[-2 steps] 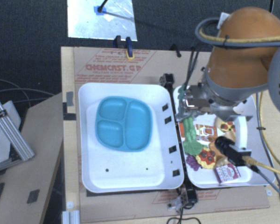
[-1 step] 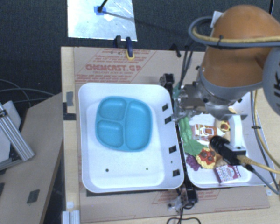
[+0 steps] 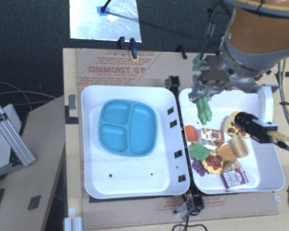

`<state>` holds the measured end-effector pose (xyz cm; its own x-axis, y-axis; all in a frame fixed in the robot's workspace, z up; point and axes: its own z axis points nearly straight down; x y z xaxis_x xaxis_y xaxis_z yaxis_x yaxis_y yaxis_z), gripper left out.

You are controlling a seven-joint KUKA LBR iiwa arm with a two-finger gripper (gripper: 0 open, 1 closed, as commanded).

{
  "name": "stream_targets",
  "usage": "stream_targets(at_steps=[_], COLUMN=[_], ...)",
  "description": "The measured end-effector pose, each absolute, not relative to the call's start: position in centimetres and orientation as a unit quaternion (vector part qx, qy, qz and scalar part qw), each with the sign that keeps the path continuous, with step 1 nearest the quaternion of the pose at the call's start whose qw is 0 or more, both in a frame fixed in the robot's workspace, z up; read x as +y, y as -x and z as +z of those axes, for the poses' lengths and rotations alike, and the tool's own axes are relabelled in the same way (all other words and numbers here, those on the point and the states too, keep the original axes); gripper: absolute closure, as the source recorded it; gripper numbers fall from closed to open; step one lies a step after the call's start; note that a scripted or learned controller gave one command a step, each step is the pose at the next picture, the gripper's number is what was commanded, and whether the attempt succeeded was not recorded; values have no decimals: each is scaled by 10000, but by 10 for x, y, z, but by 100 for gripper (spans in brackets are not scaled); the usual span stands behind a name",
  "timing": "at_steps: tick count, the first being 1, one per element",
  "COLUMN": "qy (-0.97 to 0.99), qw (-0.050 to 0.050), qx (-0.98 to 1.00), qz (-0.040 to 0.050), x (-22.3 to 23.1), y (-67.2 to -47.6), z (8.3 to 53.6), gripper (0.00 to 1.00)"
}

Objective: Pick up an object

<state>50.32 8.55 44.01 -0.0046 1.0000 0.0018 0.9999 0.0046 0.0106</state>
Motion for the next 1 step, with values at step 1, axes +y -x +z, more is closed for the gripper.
stream_targets(at_steps=[1], qy=[-7045], qw=[36], qx=[7097], qz=[59], x=[130], y=[-541], z=[541], gripper=[100])
